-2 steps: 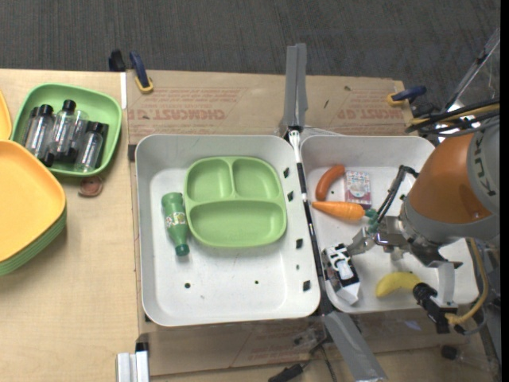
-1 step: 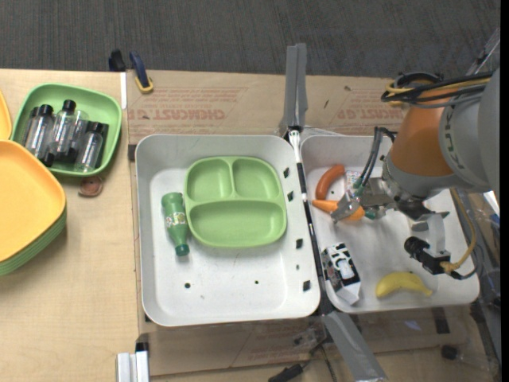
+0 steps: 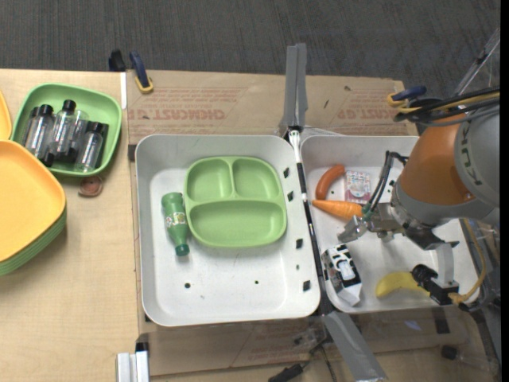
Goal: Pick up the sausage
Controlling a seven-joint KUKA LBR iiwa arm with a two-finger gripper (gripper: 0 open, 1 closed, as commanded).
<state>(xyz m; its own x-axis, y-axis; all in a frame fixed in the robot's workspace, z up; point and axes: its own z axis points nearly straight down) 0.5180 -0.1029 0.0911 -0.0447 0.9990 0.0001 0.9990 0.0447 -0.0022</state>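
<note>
Two shallow white bins sit side by side on the bench. Left bin (image 3: 151,293): one green divided plate (image 3: 235,200), flat near the middle; one green bottle (image 3: 175,223) lying on its side just beside the plate's left edge. Right bin (image 3: 374,299): the sausage (image 3: 328,180), orange-red and curved, lying near the bin's upper left corner close to the dividing wall; one carrot (image 3: 339,208) lying crosswise just below it, the two near enough that they may touch; one small printed packet (image 3: 359,185) just to the right of the sausage; one black-and-white item (image 3: 343,271) at the lower left; one banana (image 3: 396,284) at the lower edge.

Arm entry: the gripper (image 3: 355,229) hangs low over the right bin's middle, just below the carrot's thick end and apart from the sausage. Nothing is seen between its metal tips; whether they stand apart or together cannot be told from this angle.

Condition of task: sausage not yet taken. Judged placement note: its position against the wall, with carrot and packet crowding it, leaves little room, so a descent from above along its short axis seems the likeliest approach, and catching the carrot instead is the risk.

Outside the bins, at left: a green tray of vials (image 3: 65,128) and stacked orange plates (image 3: 28,205), well apart from the work.
</note>
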